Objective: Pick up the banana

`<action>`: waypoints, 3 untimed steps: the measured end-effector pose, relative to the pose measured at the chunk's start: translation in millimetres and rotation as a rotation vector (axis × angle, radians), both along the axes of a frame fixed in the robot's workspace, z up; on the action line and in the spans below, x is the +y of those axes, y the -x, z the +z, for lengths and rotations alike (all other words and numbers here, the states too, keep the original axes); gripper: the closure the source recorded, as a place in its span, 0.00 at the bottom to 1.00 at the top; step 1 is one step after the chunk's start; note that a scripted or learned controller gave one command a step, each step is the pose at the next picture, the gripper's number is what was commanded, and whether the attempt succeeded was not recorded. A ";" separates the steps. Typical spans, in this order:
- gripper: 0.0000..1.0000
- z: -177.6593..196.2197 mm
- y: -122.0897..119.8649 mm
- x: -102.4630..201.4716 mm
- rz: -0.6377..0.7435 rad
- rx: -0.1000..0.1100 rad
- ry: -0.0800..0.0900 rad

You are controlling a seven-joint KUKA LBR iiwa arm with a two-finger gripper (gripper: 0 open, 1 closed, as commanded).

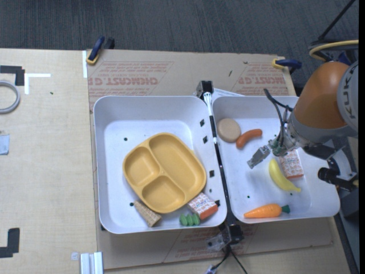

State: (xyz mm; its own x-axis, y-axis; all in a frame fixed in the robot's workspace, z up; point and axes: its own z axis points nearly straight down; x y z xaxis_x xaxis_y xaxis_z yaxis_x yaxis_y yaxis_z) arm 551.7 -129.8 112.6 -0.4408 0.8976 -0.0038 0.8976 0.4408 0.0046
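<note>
Camera view: the banana lies diagonally, upper-left to lower-right, beside the jaws, whose state I cannot tell.

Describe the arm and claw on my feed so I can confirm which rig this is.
A grey arm with a rounded orange band above the wrist and dark lettering on its grey shell. Black cables run down to a small metal claw.

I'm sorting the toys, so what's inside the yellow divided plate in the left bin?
The yellow three-compartment plastic plate shows bare compartments. A tan cracker-like piece, a green toy and a small orange-and-white carton sit beside its near rim; anything beneath is covered.
</note>
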 end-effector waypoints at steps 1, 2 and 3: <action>0.00 -20.0 7.4 -12.8 0.390 0.006 0.000; 1.00 -9.8 6.1 -13.4 0.386 0.002 0.001; 1.00 -20.0 49.4 -5.9 0.817 0.005 0.001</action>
State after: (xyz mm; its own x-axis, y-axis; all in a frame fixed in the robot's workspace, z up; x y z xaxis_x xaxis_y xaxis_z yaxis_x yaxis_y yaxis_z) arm 502.3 -135.7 92.5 -0.9562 0.2928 -0.0010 0.2928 0.9562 0.0006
